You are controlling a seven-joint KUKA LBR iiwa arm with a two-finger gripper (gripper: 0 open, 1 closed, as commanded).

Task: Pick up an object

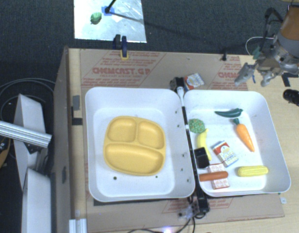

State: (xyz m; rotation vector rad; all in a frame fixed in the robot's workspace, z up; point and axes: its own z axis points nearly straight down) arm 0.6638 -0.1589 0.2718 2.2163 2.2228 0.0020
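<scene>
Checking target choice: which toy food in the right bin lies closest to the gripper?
The dark green pepper, at the bin's far edge, just below the gripper. The carrot, corn and sausage lie farther.

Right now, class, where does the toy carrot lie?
The carrot lies in the right-hand bin, toward its far right side, just below the dark green pepper and above the corn cob.

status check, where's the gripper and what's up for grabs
Gripper above right bin's far edge, jaws open, holding nothing. Carrot nearest below, untouched. Nothing in the way.
</scene>
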